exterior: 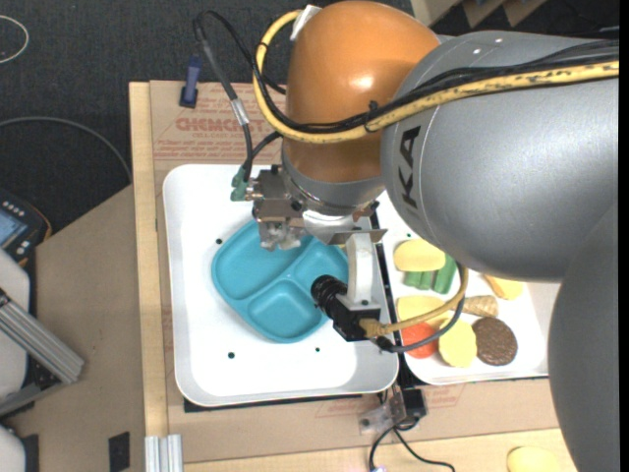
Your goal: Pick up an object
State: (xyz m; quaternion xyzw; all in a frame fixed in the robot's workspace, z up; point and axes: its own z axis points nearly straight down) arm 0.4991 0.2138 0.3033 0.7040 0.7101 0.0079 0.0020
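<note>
Pincer (278, 232): down over the left bin (197, 264), grip state impossible to tell.
Blue tray (270, 288): lies right under the pincer, its upper edge beneath the tip.

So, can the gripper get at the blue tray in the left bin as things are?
Probably yes. The gripper is right at the blue tray's upper rim in the left bin, and nothing lies on the tray.
</note>
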